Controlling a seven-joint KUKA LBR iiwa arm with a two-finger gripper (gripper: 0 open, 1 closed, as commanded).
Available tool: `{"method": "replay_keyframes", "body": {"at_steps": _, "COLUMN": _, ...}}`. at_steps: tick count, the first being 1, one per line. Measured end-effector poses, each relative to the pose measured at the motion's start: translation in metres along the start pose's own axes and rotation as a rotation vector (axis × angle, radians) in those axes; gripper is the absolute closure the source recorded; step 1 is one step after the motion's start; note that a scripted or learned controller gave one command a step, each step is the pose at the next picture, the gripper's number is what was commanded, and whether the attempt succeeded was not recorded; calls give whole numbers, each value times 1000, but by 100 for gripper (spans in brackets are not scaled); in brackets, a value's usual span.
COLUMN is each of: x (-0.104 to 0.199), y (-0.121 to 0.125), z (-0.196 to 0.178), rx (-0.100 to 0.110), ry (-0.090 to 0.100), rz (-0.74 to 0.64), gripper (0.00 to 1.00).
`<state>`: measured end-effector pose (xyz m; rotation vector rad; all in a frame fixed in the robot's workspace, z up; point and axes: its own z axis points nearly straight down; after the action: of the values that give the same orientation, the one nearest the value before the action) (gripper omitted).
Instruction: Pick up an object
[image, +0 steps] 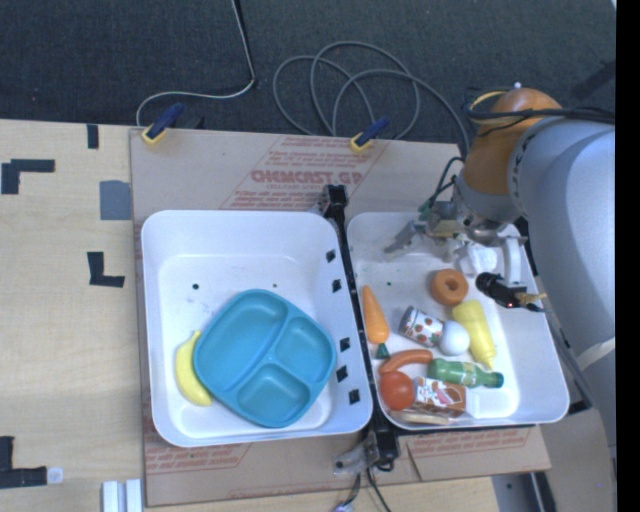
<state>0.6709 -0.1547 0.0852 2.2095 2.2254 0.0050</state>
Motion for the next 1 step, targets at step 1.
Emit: {"method": "replay_keyframes", "body": {"at_steps": 1, "x": -11, "y": -63, "z": -2, "rx": 0, "ry": -1, "rz": 6, "gripper": 0}}
